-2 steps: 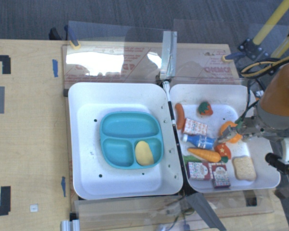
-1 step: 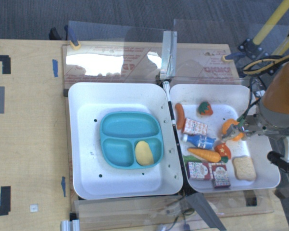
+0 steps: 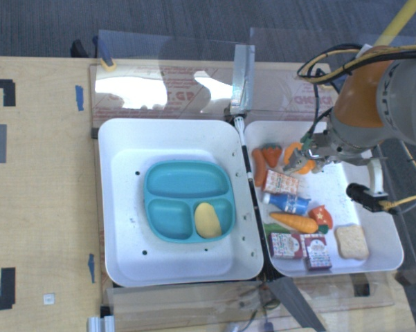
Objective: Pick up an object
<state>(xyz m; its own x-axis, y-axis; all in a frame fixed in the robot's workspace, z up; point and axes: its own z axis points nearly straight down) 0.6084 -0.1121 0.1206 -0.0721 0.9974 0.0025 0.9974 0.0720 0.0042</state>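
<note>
A robotics lab: a plywood bench [image 3: 41, 185] marked with blue tape [image 3: 79, 97], 2 white bins [image 3: 118, 206] of toy food, grey carpet [image 3: 194, 5], loose cabling [image 3: 325, 61].

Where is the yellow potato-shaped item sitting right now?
The yellow potato-shaped item lies in the lower-right compartment of the teal divided plate, inside the left white bin, well away from the gripper over the right white bin.
</note>
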